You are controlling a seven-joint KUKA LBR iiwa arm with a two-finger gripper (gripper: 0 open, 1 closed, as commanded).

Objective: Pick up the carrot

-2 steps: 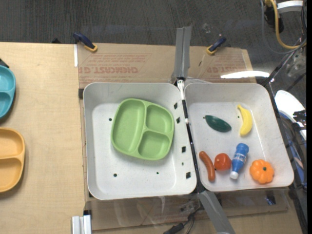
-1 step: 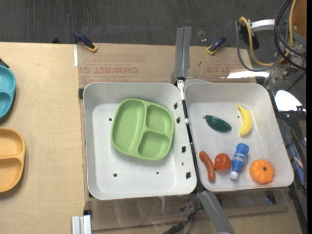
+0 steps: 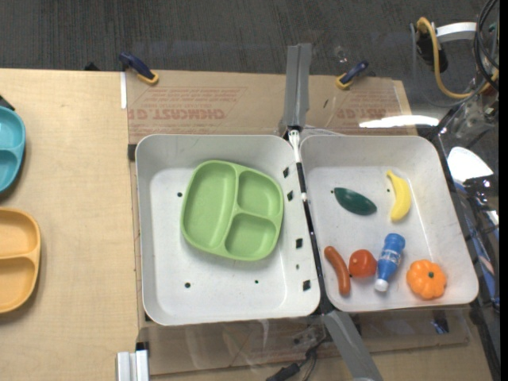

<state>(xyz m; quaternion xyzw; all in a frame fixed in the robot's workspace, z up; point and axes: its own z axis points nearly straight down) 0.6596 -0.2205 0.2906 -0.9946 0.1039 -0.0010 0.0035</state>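
Carrot (image 3: 337, 270) lies touching the tomato (image 3: 362, 263) on its left, with the bottle (image 3: 389, 262) just right of the tomato, so I risk clamping or nudging the tomato and rolling the carrot away; can't tell whether my fingers are open or shut.

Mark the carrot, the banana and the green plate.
carrot (image 3: 338, 270), camera view, middle of its body
banana (image 3: 399, 195), camera view, middle of its curve
green plate (image 3: 208, 205), camera view, floor of its large compartment
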